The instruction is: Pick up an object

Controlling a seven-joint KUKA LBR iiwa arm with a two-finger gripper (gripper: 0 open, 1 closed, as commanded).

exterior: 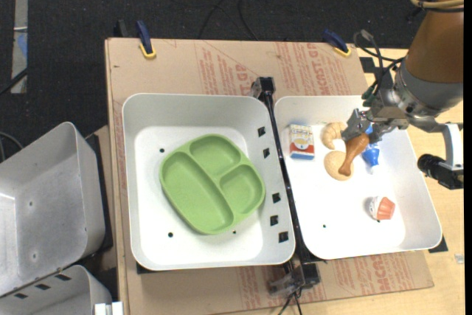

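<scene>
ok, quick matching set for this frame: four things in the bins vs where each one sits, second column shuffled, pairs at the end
Things:
1. green divided plate
2. small carton
3. wooden drumstick-shaped toy
4. white and orange piece

Places:
A. right bin, near its left wall
B. right bin, nearest the front right corner
C. middle of the left bin
D. right bin, directly under the gripper, next to a blue piece

Pairs: 1-C, 2-A, 3-D, 4-B

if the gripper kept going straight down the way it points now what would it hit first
Probably the tan drumstick-shaped toy in the right bin: the gripper sits right over its upper end. Depth is unclear from this slanted view, and it may already be touching it.
</scene>
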